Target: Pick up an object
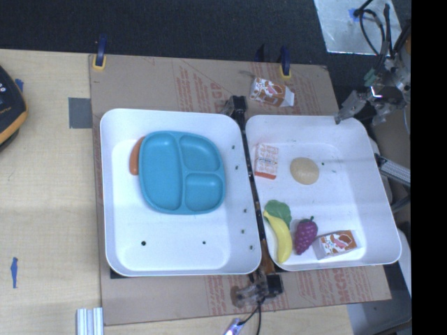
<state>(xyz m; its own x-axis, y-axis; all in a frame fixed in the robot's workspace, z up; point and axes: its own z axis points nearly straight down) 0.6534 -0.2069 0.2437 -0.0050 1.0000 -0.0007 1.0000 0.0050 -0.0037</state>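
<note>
Two white bins sit side by side on the bench: left bin (119, 208) holds a blue divided plate (183, 172) with something orange (133, 158) tucked under its left edge; right bin (363, 180) has the pickable stuff. Largest to smallest there: banana (280, 236) near the front wall, small carton (337, 243) at front right, purple grapes (305, 234) between those two, tan round piece (304, 170) mid-bin, flat packet (265, 160) by the left wall, green piece (278, 211) touching the banana's top. Another packet (272, 92) lies outside, behind the bins. Gripper (363, 103) sits at the right bin's back right corner, off the contents, holding nothing; opening width I can't tell. Step looks like pre-approach, no target committed. Next move calls for travel over the bin and descent; tan round piece stands clear of neighbours, front cluster is crowded.
</note>
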